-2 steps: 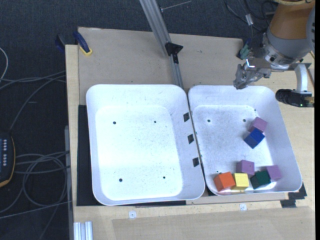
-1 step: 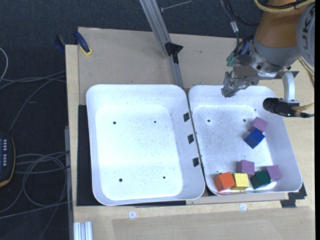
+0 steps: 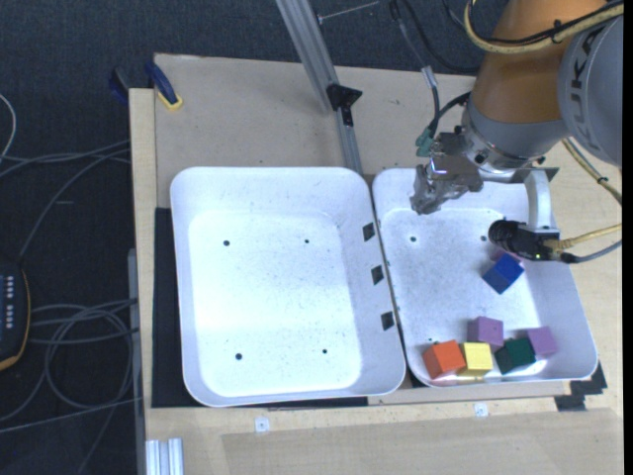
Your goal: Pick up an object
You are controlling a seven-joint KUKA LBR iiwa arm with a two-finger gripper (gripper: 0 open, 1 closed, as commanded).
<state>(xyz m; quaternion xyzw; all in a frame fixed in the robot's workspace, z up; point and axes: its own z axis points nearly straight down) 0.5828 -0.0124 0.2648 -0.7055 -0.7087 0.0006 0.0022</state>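
Pincer (image 3: 429, 198) above right bin (image 3: 435, 260), grip state unclear (cannot tell); blue block (image 3: 502, 273) unpicked, whole pick remains.

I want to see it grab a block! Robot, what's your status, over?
Claw up over the right bin's far corner, nothing seen in it. Blue block alone mid-bin; orange, yellow, green and two purple blocks at near edge. Nothing blocking.

One fixed camera above the bench (image 3: 297, 97), looking down at a slant, set well back; both bins framed, arm (image 3: 539, 57) entering from right.
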